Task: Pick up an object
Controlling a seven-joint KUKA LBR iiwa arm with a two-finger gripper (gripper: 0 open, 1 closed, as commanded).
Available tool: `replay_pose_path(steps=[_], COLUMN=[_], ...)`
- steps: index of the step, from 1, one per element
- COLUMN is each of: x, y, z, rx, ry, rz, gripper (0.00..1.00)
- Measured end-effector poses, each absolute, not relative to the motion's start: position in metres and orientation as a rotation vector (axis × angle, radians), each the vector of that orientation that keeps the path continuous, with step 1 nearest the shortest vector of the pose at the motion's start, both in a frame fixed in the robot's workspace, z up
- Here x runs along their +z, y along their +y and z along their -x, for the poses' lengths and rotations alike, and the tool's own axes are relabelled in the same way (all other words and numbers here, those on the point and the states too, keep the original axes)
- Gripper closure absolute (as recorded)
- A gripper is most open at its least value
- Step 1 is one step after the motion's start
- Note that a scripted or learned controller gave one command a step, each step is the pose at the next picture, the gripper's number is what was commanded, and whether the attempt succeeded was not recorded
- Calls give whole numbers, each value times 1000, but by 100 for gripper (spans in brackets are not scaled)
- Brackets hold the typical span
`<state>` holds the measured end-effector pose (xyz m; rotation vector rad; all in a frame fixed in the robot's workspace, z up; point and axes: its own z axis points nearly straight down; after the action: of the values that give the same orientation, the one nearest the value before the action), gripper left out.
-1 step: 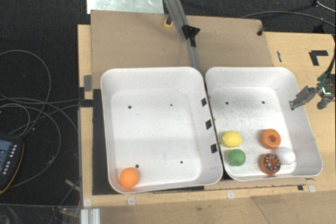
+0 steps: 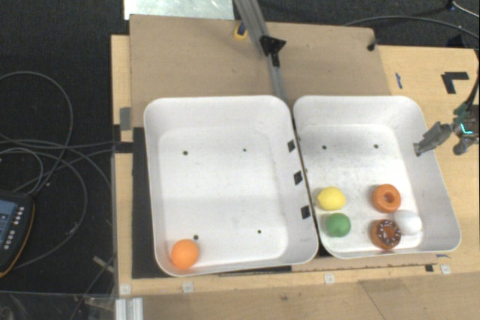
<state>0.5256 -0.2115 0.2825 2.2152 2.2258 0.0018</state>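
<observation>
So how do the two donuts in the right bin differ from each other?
The orange donut is plain orange; the chocolate donut is dark brown with pale speckles. The orange one lies farther from the bin's near edge, the chocolate one nearer, touching a white ball. Both are rings lying flat.

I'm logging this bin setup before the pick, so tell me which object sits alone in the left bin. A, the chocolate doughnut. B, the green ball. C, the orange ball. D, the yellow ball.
C: the orange ball lies by itself in the near left corner of the left bin, while the other small objects cluster in the right bin.
</observation>
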Motion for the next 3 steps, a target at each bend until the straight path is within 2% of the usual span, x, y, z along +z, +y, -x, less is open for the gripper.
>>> replay_pose_path(steps=[2, 3], x=[198, 137], y=[-212, -206], z=[-527, -523], rx=[-1, -2], ry=[2223, 2225], rz=[-2223, -2224], gripper=[0, 0])
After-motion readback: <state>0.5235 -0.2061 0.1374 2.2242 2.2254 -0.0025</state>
